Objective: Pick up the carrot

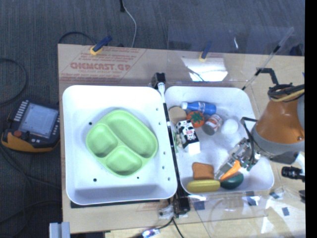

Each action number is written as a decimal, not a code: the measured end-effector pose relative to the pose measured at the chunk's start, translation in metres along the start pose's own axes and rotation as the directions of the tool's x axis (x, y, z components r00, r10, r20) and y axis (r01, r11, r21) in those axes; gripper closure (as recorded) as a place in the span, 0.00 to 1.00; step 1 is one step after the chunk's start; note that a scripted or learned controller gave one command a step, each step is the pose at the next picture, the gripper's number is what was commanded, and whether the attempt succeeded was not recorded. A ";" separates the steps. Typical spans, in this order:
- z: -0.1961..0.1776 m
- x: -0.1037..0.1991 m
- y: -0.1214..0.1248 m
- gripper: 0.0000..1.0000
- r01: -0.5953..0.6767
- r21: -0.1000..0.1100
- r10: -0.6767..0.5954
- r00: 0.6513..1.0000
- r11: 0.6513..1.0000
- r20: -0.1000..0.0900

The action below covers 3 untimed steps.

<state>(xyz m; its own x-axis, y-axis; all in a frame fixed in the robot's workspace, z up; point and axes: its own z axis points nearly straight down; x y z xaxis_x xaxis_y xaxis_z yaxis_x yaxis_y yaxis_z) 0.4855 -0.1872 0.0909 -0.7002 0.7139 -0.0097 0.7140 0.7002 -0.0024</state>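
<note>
Orange and small, the carrot (231, 171) lies near the front right corner of the right bin (257, 114), slanted, with its thin tip toward the lower left and its thick end up under the claw (241, 157). It rests touching a dark green rounded item (233, 181) just in front of it, with a brown piece (203, 170) and a yellow banana-like item (203, 185) to its left.

The claw sits low over the carrot's thick end, right at it or touching; the metal parts overlap the orange so closely that I cannot tell whether the claw is wide, narrow or gripping anything. The arm (278, 125) with its orange band stands just to the right, above the bin's edge.

By its look the carrot is a toy: probably light, stiff and smooth plastic, so weight is no worry but slipping is. Its taper means a hold near the tip would likely squeeze it out; the thicker half, taken across its width, seems the safer place. The neighbours crowd it in front, so a closing pinch could nudge the green item or roll the carrot aside.

Farther back in the same bin lie a blue bottle (200, 106), a strawberry-like toy (196, 118), a black-and-white box (187, 133) and a can (212, 124). The left bin (74, 108) on the counter (99, 66) carries a green divided plate (122, 142).
</note>
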 end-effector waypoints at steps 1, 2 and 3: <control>0.000 0.009 0.012 0.00 -0.082 -0.006 0.082 0.997 0.997 0.010; -0.011 0.008 0.014 1.00 -0.082 -0.011 0.082 0.997 0.997 0.012; -0.045 0.033 0.030 1.00 -0.480 0.005 0.480 0.877 0.877 -0.010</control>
<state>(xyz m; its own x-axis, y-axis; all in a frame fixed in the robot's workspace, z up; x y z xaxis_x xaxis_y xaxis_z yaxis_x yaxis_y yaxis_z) 0.4836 -0.1419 0.1353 -0.2716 0.9624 0.0003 0.9624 0.2716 -0.0024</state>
